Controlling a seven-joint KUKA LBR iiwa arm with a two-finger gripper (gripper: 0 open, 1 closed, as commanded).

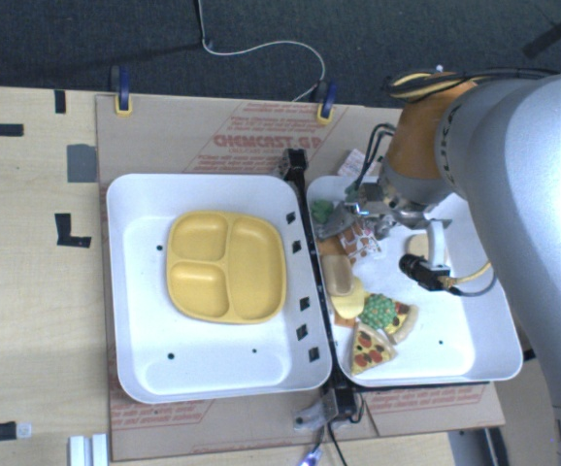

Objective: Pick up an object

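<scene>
One fixed camera sits high above the tabletop (pixel 28 260), looking down at a slant; both bins (pixel 135 289) lie mid-frame, the arm (pixel 513 153) entering from 3 o'clock.

Pale yellow divided plate (pixel 227 265) sitting in white left bin (pixel 135 357), pizza slice (pixel 370 348) at five o'clock showing red, yellow — green-dotted topping, orange-banded grey arm (pixel 513 153).

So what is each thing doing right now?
Yellow divided plate: lying flat in the left bin.
Pizza slice toy: lying flat in the right bin.
Gripper: down in the right bin, over the toy pile.
Arm: reaching in from the right.
</scene>
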